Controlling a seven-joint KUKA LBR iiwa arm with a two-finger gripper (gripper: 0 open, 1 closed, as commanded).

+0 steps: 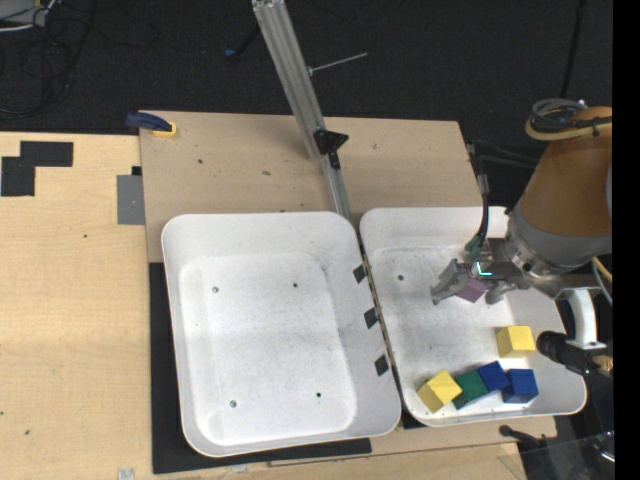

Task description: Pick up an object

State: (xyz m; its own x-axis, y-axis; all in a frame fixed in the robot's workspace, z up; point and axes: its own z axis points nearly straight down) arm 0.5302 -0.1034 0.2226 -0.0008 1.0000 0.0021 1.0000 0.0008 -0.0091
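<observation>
Purple block [469,290] sits pinched between the fingers of the gripper [466,286] mid right bin [420,233]; yellow, green and blue blocks [480,380] crowd its front edge.

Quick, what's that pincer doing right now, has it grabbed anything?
Pincer: low in the right bin, with a small purple object at its tips; whether it is gripped cannot be told.

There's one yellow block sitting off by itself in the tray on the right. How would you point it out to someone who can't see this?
Find the right-hand white bin, the one the end effector has reached into. Near its right wall, above the huddle of blocks in the lower corner, sits the lone yellow cube. The other yellow block touches a green block beside two blue blocks; this cube touches nothing.
</observation>
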